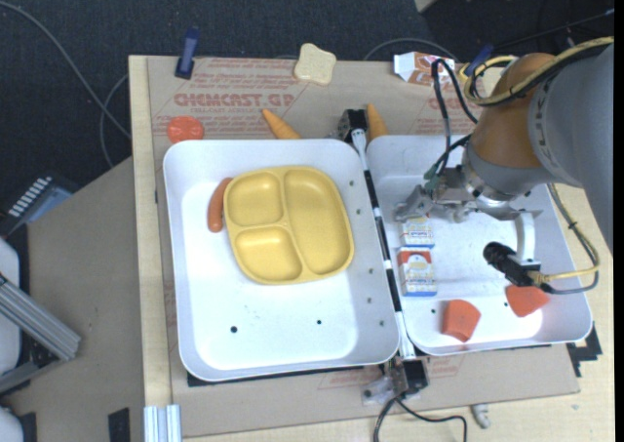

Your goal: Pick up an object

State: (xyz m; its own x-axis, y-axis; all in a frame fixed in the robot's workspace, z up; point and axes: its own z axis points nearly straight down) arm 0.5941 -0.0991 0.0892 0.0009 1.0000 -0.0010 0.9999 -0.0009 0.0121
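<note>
The gripper (426, 198) hangs low in the right bin (561, 328), just above the small carton (417, 257); I cannot tell its jaw state. It should descend straight, centered over the carton, before closing.

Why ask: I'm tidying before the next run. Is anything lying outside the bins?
Yes. Behind the bins on the board lie a bread slice, a carrot, a red disc and a blue clip. In the left bin, a sausage sits wedged beside the yellow tray.
</note>
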